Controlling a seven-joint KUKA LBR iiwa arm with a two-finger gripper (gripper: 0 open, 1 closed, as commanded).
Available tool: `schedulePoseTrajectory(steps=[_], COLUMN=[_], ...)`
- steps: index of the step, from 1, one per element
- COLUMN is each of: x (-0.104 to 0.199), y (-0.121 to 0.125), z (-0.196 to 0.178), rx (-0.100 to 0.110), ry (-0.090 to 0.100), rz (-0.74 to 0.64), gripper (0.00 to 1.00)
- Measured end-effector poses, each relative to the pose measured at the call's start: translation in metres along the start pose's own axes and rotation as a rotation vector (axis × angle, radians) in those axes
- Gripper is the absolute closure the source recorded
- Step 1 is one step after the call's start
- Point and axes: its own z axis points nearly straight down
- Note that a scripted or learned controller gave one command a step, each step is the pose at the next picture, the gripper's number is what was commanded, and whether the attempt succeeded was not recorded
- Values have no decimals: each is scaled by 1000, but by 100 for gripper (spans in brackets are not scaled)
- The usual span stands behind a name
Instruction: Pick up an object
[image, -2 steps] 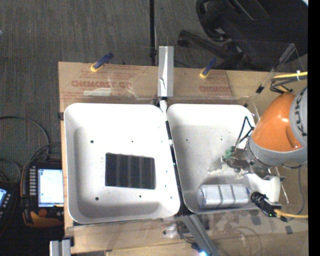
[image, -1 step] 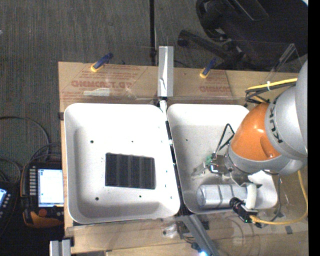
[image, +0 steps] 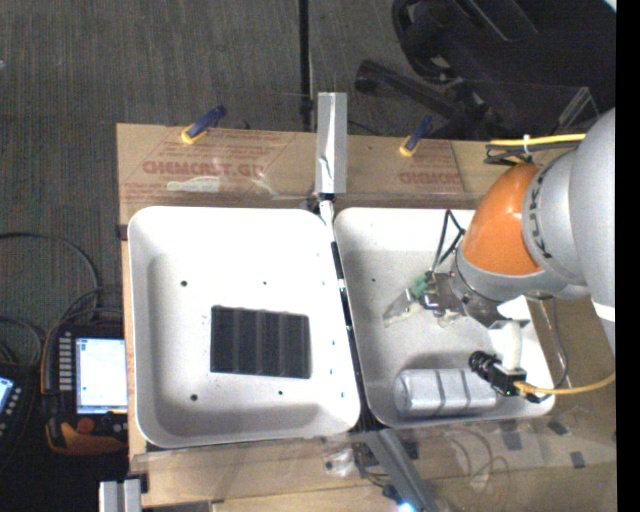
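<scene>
Brown bench (image: 200, 165) under two white bins. Left bin (image: 160, 300): flat dark ribbed block (image: 260, 342) in middle. Right of it, right bin (image: 375, 290): gripper (image: 425, 295) low over floor, grip state cannot tell. Shiny grey roll (image: 445, 392) near front wall, below gripper. Smooth round roll might slip or roll away.

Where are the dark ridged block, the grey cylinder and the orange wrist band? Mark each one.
dark ridged block (image: 260, 342), camera view, centre of its ribbed top, in the left bin.
grey cylinder (image: 445, 391), camera view, middle of its side, in the right bin.
orange wrist band (image: 505, 233), camera view, middle of the orange shell.
</scene>
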Motion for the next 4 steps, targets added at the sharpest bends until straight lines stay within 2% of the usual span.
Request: schedulePoseTrajectory(steps=[1,2,3,4], x=[-3,-79,-97,-65], y=[68,77,44,4], z=[1,-57,-221,-96], rx=[0,14,13,16], ry=[-3,-3,-3,1], rz=[-32,113,103,86], gripper=[0,0,0,0])
